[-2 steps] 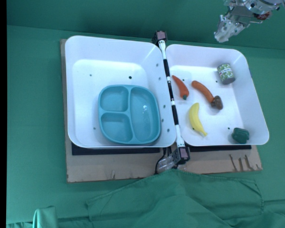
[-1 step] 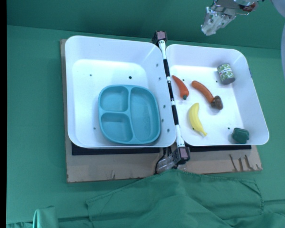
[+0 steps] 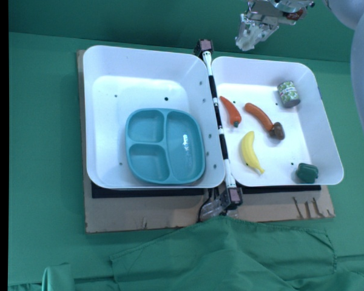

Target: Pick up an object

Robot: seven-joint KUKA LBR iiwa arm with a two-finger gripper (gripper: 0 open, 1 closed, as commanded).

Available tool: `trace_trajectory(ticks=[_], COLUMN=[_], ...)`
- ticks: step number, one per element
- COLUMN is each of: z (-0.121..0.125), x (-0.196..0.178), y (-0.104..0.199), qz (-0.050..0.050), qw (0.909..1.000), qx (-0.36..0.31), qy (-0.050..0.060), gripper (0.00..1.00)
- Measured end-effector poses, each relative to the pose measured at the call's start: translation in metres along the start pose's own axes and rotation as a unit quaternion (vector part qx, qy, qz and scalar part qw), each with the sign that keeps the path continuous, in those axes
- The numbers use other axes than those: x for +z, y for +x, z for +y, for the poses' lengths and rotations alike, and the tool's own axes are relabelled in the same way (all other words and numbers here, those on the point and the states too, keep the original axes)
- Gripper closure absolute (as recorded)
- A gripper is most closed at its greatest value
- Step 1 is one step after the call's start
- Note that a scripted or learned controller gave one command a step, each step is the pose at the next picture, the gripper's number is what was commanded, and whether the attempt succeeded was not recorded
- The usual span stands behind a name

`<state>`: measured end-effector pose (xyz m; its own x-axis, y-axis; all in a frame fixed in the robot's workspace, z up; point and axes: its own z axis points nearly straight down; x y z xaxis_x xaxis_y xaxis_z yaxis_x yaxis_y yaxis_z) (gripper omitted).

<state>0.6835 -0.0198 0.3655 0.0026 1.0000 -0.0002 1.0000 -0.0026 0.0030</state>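
A rumpled green cloth [image 3: 230, 253] lies nearest, draped over the near edge of the bench [image 3: 42, 132], just this side of a cardboard sheet [image 3: 109, 214] that carries both white bins. The left bin [image 3: 109, 62] holds a teal divided plate [image 3: 164, 145]. The right bin [image 3: 318, 126] holds everything there is to pick: a red pepper [image 3: 230, 110] near the divider, a sausage-like orange piece [image 3: 258, 115] touching a small brown lump [image 3: 277, 131], a banana [image 3: 250, 153] nearer, a small jar [image 3: 287, 94] at the far right, and a dark green pepper [image 3: 306, 173] tucked in the near right corner.

The pincer [image 3: 252, 34] hangs above the bench beyond the far rim of the right bin, nothing between its fingers; I cannot tell whether they are spread or closed.

Risks, as I judge them: the green pepper sits against two walls, so a finger would likely strike the rim. The jar is close to the right wall and could tip or roll. The orange piece and brown lump touch, so a grab there may catch both or push one aside. The red pepper lies just beside the divider rail [image 3: 217, 123], leaving little room on its left.

The banana has the most open floor around it, well apart from the walls, though its curved, smooth body could slip out of a closing grip.
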Motion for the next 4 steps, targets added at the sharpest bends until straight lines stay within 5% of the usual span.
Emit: trace_trajectory(ticks=[3, 4], z=[0.016, 0.016], x=[0.032, 0.022], y=[0.189, 0.188], qz=[0.000, 0.001], qw=[1.0000, 1.0000], qx=[-0.001, -0.001], qy=[0.000, -0.001], gripper=[1.00, 1.00])
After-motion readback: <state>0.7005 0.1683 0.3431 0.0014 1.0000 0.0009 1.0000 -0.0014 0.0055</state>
